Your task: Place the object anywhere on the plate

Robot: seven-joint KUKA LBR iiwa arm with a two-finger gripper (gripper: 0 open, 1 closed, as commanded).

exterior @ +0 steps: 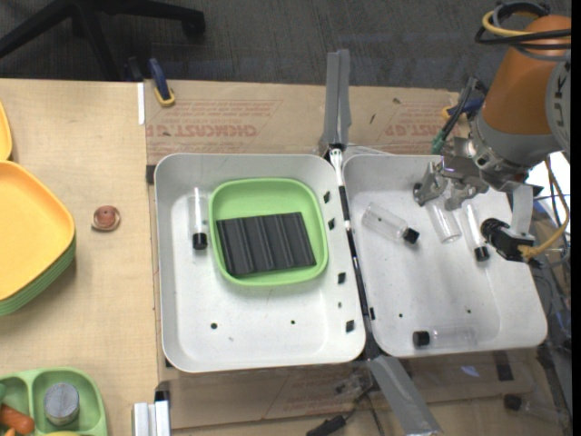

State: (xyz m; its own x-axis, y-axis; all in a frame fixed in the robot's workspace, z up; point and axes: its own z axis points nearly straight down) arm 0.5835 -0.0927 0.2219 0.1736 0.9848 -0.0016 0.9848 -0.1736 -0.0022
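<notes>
My gripper [445, 198] hangs over the back of the right bin [508, 325], shut on a clear vial [448, 224] that sticks out below the fingers toward the front. The vial's cap end is hidden inside the gripper. The green plate [227, 209] lies in the left bin [182, 325], well to the left of the gripper, and a dark ribbed slab [268, 243] covers most of its middle.
Clear vials with black caps lie loose: one [390, 222] left of the gripper, one [478, 240] to its right, one [440, 338] at the right bin's front, one [198, 218] beside the plate. A raised divider [349, 243] separates the bins. Yellow plates [32, 234] sit far left.
</notes>
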